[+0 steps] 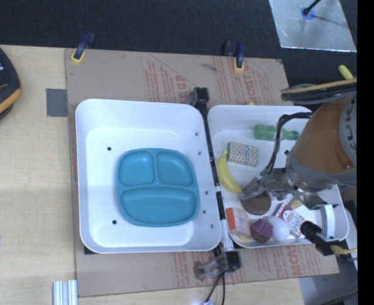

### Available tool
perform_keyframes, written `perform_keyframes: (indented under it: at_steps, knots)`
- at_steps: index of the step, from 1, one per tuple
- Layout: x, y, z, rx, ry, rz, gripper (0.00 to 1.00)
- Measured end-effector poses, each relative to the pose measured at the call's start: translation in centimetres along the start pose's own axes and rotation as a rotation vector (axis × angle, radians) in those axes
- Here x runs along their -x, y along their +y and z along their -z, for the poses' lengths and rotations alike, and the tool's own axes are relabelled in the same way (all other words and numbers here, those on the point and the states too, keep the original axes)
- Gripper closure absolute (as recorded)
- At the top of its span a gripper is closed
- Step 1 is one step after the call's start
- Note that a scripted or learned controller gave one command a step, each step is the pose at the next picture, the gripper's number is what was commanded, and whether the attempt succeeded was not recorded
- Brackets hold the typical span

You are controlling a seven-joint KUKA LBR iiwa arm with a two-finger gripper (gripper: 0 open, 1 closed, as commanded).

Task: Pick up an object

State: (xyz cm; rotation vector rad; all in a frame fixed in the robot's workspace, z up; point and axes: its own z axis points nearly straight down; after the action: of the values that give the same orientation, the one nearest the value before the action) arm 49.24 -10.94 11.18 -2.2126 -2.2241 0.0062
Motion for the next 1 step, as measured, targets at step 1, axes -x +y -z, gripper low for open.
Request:
perform_keyframes:
  at_steps: [1]
  knots:
    - [0.09,0.0,1.04,0.0,-0.001,0.0,1.0]
